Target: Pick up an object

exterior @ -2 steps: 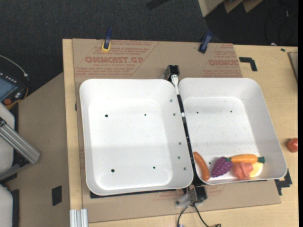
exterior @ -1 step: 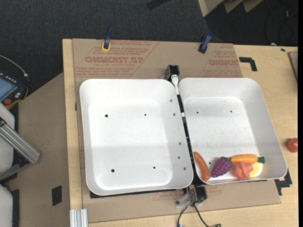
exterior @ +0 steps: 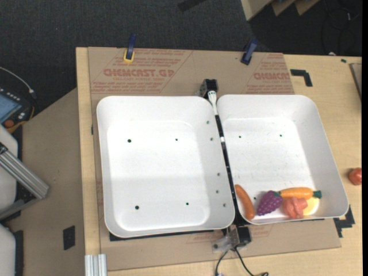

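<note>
Purple plastic grapes (exterior: 268,202) sit low in the right bin (exterior: 310,119), pressed into a small huddle of toy food along its near wall. Just left of the grapes lies an orange sausage-shaped piece (exterior: 244,202), angled against the bin's inner corner. To the right of the grapes a carrot (exterior: 299,193) rests across the top of a reddish piece (exterior: 293,207), with something pale yellow (exterior: 311,206) tucked beside that; they all touch or nearly touch.

Any of these could serve as the object to pick, and none has been lifted. Of the jaws I cannot tell anything from where I stand.

My worry is the crowding. Fingers coming down on the grapes would likely nudge the sausage or the reddish piece, or close on two things at once and drop both. The sloped near wall, close behind the huddle, could also block one finger and tip the grasp.

Left of the grapes, the left bin (exterior: 115,119) shows bare white floor. Well to the right, beyond the bin's rim, a small red-orange thing (exterior: 355,176) lies on the cardboard (exterior: 172,68), cut off so I cannot name it. The pale yellow piece is mostly hidden too.
</note>
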`<state>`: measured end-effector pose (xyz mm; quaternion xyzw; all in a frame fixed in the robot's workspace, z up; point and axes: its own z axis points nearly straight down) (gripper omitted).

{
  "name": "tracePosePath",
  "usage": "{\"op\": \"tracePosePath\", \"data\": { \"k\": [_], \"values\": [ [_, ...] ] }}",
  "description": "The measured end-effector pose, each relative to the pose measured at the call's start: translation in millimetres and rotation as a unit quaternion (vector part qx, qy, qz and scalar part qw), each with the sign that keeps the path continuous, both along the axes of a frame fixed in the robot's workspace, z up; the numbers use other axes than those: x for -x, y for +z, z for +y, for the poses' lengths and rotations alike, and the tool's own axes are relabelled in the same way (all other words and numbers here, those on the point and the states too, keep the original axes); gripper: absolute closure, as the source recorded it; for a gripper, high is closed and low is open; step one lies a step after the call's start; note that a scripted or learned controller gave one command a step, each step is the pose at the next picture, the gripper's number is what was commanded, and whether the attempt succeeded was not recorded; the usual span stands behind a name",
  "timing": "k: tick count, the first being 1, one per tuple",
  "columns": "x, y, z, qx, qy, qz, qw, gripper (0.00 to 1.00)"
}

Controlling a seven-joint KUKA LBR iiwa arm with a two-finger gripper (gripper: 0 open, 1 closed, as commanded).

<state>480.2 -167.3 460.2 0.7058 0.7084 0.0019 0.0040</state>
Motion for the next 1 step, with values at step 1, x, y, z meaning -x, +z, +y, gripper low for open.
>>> {"op": "tracePosePath", "data": {
  "k": [1],
  "values": [
    [1.1,9.5,-60.3,0.0014,-0.004,0.001,1.0,1.0]
  ]
}}
